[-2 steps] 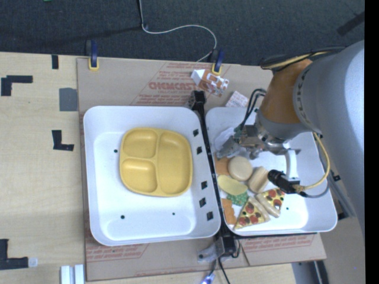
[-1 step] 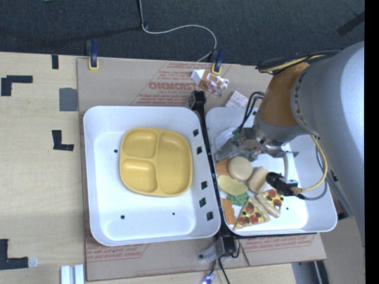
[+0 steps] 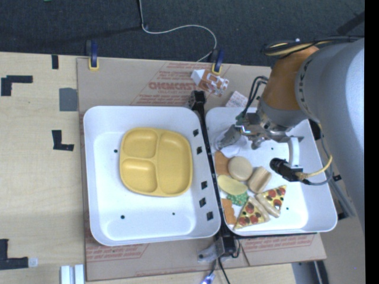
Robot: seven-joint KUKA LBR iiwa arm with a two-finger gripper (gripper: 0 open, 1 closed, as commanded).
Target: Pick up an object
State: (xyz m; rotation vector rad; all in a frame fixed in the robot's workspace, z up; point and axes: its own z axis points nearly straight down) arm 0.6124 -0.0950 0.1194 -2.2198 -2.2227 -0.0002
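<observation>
Two shallow white plastic bins side by side. In the left bin (image 3: 100, 218), a glossy yellow plate (image 3: 157, 161) with three compartments, near the centre. In the right bin (image 3: 317, 218), toy food (image 3: 249, 188) heaped along the left edge: round bun, pizza wedges, flat yellow and green pieces. Gripper (image 3: 237, 136) low by the back-left corner, just behind the heap; state of grip impossible to tell.

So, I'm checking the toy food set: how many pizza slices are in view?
2, both in the right bin, near its front edge: one pizza slice to the right, another pizza slice just left of it. Others may be hidden under the arm.
</observation>
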